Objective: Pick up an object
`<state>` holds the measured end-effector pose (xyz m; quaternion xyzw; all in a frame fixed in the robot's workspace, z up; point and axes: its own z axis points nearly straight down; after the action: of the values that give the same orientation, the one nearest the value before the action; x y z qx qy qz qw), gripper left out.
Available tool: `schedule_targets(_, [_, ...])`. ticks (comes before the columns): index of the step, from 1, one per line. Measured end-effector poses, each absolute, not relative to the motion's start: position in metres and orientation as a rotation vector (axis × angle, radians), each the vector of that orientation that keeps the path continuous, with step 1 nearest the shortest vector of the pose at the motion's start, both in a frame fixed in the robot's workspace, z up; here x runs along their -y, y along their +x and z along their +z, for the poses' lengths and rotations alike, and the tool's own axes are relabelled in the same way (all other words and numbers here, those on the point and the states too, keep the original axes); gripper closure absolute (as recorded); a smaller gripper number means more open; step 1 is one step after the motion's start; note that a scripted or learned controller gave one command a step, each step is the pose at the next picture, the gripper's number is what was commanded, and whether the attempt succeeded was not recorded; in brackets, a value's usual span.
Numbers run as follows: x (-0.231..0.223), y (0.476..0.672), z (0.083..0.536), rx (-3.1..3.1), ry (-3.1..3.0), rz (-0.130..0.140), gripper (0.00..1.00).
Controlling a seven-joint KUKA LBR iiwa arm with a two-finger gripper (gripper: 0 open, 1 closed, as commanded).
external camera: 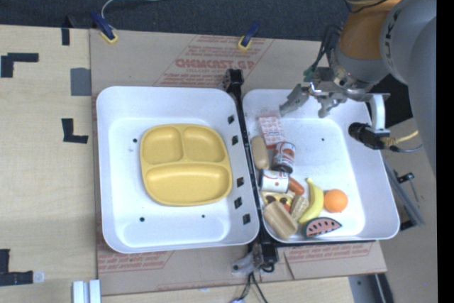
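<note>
Below the spread end effector [310, 101] lies a can [284, 155].

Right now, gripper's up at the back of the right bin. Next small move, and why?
Probably move the gripper forward and toward the bin divider, over the red-and-white packet. The open fingers hang above bare floor at the right bin's far edge, holding nothing; the packet is the nearest item.

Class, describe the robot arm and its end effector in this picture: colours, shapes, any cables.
The arm is bulky, rounded grey, with an orange band above the wrist. Thin dark cables loop beside that band. The end effector is grey metal with two slim fingers.
</note>
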<state>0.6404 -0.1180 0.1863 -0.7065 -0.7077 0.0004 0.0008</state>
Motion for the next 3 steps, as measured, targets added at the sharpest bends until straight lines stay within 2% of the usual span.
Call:
schedule_targets(1, [0.13, 0.672, 0.09, 2.23, -2.225, -0.01, 0.0])
schedule_targets(2, [0.096, 0.669, 0.085, 2.225, -2.22, -0.001, 0.0])
schedule_targets(3, [0.096, 0.669, 0.095, 2.227, -2.219, 0.001, 1.0])
